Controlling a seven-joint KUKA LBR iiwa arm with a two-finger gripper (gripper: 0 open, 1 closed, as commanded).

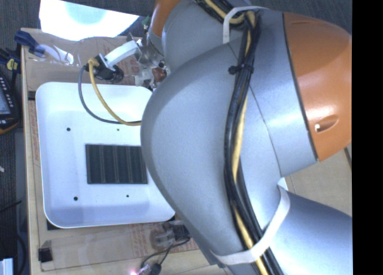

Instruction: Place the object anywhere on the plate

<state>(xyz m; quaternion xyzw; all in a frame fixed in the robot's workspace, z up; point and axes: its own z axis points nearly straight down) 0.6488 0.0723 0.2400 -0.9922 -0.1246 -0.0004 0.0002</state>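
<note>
1. My arm (pixel 239 130): grey, orange-banded, fills most of the view from the right, covering much of the bench.
2. Bin (pixel 60 148): white, shallow, left of my arm; dark slatted panel (pixel 116 164) on its floor.
3. Cable (pixel 99 97): yellow and black, looping over the bin's upper edge.
4. My gripper (pixel 146 58): near the bin's top right corner, partly hidden; width I cannot tell.
5. Object and plate: I cannot locate either, so their direction from my gripper stays unjudged.
</note>
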